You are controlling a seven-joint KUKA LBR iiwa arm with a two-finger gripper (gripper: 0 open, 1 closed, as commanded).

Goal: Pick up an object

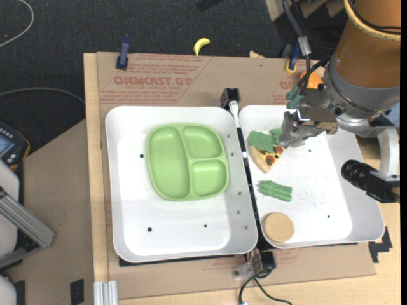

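In the right bin (343, 202) lie a flat dark green leaf-like piece (259, 138), a toy pizza slice (263, 159), a bumpy green oblong piece (275, 190) and a round tan disc (278, 227). My gripper (287, 137) hangs low over the bin's upper left part. It sits just right of the leaf-like piece and just above the pizza slice. Its tip meets the edge of the leaf-like piece, and I cannot tell whether it touches it.
The left bin (127, 189) holds a light green divided plate (187, 162). A black clip (230, 98) sits at the top of the seam between the bins. A black fixture (369, 180) juts in over the right bin's right edge. A small yellow banana (201, 44) lies beyond the cardboard.
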